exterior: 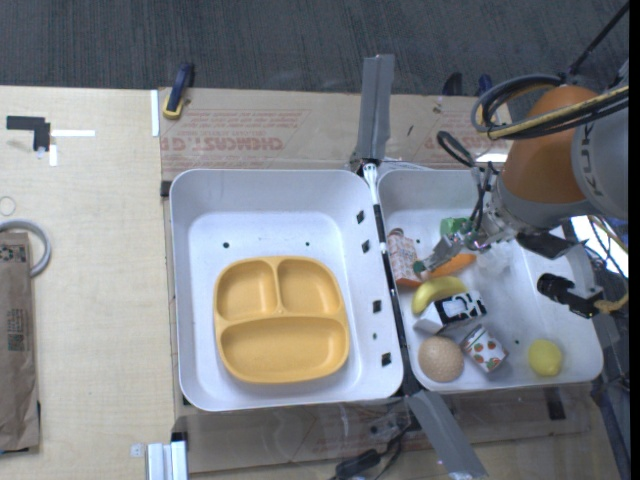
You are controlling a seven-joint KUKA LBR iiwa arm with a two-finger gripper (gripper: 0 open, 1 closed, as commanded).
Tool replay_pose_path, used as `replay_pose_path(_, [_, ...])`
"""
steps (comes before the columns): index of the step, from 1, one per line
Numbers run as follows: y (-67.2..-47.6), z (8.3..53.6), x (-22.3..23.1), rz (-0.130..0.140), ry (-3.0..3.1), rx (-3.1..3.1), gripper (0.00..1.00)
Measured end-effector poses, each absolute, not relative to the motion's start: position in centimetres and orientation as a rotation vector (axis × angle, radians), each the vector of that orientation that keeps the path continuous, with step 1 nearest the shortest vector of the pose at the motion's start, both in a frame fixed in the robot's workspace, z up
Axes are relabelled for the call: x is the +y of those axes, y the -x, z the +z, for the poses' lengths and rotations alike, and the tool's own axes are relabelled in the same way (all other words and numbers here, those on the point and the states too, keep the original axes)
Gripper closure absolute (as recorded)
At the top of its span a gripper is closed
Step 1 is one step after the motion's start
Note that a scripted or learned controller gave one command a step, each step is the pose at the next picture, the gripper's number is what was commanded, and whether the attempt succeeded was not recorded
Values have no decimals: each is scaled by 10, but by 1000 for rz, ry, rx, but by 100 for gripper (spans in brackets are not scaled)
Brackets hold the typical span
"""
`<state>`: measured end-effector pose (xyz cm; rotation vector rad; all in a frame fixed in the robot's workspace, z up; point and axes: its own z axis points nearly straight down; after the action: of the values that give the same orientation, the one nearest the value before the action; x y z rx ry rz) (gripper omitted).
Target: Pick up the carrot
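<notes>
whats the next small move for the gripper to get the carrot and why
Probably a short descent toward the carrot, leaning slightly toward its orange body. The gripper sits in the right bin by the carrot's green top, but nothing shows between its fingers. The banana lies just beside the carrot, so it should come down carefully to avoid nudging it.

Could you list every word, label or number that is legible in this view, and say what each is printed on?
Red print on the cardboard sheet behind the bins, upside down: too blurred to read.
Black-and-white box: markings unreadable.
Small can: label too small.
Brown paper bag: print too small.
</notes>
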<state>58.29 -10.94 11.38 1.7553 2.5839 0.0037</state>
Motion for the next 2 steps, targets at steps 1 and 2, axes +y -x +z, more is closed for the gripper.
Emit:
replay_pose_path(1, [-560, 92, -105, 0, -1604, 2699, 0])
replay_pose_path(2, [-560, 101, -106, 0, -1608, 2696, 100])
